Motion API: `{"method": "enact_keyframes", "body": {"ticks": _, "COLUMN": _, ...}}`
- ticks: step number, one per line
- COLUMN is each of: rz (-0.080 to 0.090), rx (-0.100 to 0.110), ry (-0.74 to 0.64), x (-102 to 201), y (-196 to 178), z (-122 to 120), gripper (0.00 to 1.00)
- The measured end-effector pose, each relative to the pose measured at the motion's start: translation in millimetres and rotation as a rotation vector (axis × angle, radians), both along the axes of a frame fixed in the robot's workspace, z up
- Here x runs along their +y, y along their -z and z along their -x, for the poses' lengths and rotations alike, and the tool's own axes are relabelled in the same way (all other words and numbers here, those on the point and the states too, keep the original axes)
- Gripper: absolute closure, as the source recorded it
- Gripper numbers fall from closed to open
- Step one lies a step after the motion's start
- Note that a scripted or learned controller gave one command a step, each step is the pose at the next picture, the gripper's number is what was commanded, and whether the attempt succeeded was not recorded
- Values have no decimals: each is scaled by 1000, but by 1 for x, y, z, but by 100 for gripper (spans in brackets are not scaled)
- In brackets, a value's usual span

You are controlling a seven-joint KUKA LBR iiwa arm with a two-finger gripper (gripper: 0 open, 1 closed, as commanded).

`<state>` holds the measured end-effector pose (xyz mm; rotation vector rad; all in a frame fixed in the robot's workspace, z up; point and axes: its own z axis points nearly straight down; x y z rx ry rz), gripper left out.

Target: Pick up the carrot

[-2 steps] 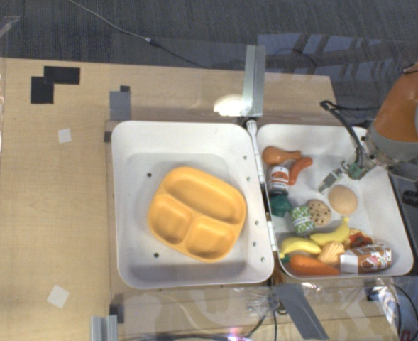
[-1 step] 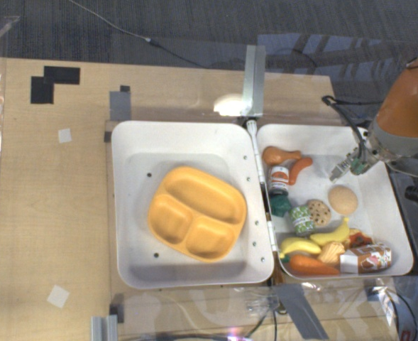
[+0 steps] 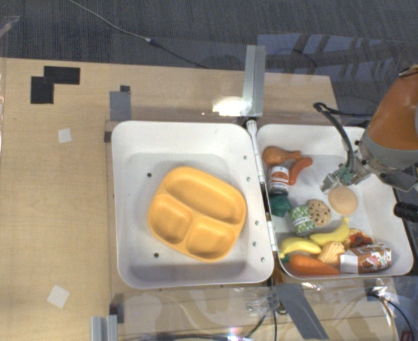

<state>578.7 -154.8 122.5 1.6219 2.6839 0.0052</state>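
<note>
The carrot (image 3: 311, 265) is a long orange piece lying flat along the front wall of the right bin (image 3: 402, 222), just below a yellow banana (image 3: 299, 246). My gripper (image 3: 340, 180) hangs over the middle of the same bin, right above a round beige bun (image 3: 343, 202). It is well behind the carrot and a little to its right, and I see nothing held in it. The grey arm with its orange band (image 3: 404, 119) reaches in from the right.
Around the carrot lie a labelled can (image 3: 365, 258), a cookie (image 3: 319, 212), a green ball (image 3: 302, 222), a small bottle (image 3: 279, 180), a drumstick (image 3: 278, 155) and a red sausage (image 3: 301, 166). The left bin (image 3: 134, 190) holds a yellow divided plate (image 3: 196, 213).
</note>
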Motion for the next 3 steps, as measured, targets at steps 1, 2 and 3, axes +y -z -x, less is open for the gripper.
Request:
{"method": "enact_keyframes", "body": {"ticks": 1, "rz": 0, "rx": 3, "ry": 2, "x": 27, "y": -10, "z": 86, "gripper": 100}}
{"method": "enact_keyframes", "body": {"ticks": 2, "rz": 0, "rx": 2, "ry": 3, "x": 27, "y": -10, "z": 86, "gripper": 0}}
{"method": "enact_keyframes", "body": {"ticks": 3, "rz": -1, "rx": -3, "ry": 263, "x": 19, "y": 34, "z": 19, "gripper": 0}}
